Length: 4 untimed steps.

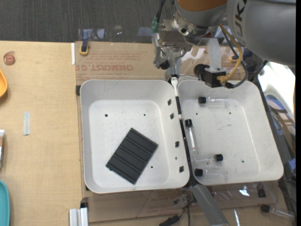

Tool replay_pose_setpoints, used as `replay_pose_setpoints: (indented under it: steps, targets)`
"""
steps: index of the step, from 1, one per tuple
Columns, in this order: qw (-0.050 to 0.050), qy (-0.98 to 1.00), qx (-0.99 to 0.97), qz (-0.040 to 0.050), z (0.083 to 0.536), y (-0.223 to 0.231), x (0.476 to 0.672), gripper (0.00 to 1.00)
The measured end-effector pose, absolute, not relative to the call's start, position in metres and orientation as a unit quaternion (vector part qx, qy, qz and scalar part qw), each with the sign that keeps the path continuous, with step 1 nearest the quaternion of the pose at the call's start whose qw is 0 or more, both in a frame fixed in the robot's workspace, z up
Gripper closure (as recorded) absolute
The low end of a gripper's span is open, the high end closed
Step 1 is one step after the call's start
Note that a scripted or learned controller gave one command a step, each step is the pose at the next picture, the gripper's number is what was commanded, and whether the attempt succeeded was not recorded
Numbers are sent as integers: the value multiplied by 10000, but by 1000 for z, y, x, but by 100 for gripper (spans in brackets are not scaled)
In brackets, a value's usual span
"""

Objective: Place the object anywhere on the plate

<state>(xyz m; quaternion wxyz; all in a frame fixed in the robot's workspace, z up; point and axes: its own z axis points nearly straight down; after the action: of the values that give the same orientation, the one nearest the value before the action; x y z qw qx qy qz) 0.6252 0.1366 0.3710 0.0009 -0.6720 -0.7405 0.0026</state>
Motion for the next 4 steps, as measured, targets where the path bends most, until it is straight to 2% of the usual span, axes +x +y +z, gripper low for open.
replay_pose_setpoints:
  steps: [1,2,3,4]
  targets:
    - [-17,-8666,-4990,-4,443,158,659,100]
    - [1,-9783,-2070,5,441,190,633,100]
    - [-5,-9973,729,-4,398,228,650,100]
    - [-22,-9610,2766,-10,414,228,660,100]
